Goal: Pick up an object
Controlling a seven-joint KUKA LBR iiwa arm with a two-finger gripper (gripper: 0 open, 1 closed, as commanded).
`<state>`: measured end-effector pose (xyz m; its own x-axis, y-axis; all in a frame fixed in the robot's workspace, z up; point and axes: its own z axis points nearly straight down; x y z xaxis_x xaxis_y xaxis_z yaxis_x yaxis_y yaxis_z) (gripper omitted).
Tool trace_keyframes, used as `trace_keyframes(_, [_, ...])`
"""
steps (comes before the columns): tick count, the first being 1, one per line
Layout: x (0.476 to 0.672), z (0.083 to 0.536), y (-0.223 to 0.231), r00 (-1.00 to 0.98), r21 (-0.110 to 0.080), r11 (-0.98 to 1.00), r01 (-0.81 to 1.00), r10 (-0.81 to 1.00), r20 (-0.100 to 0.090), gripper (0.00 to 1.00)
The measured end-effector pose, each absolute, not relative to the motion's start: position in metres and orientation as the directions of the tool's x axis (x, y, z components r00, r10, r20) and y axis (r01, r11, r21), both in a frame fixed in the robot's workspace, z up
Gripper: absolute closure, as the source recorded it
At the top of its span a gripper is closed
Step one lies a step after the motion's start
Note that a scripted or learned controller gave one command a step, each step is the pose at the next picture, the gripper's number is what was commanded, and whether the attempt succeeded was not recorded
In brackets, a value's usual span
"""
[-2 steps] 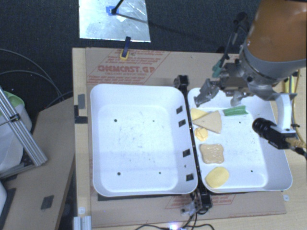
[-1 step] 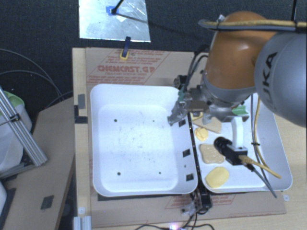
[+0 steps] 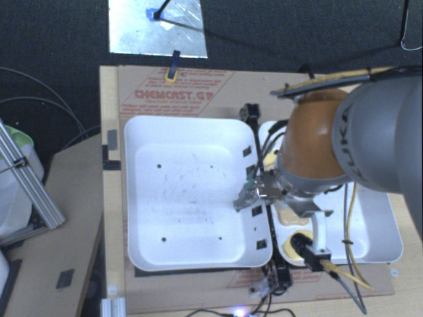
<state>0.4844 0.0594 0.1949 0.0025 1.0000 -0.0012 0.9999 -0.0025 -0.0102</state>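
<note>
Orange band and grey arm enter from 3 o'clock, covering most of the right bin. Gripper sits at the right wall of the left bin, roughly at that bin's 3 o'clock edge; its state cannot be told, the tip being too small and blurred. Nothing discernible is held. Pale yellowish object lies in the right bin near its 7 o'clock corner, partly hidden by the arm. Brown board with red lettering lies under both bins.
</note>
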Motion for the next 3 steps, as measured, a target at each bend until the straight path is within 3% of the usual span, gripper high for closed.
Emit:
trace_keyframes(1, [0.488, 0.212, 0.062, -0.002, 0.004, 0.002, 1.000, 1.000, 0.002, 1.00])
trace_keyframes(2, [0.515, 0.280, 0.008, 0.004, 0.010, -0.004, 1.000, 1.000, -0.002, 1.00])
trace_keyframes(3, [0.486, 0.284, 0.072, -0.010, 0.001, 0.010, 1.000, 1.000, 0.003, 1.00])
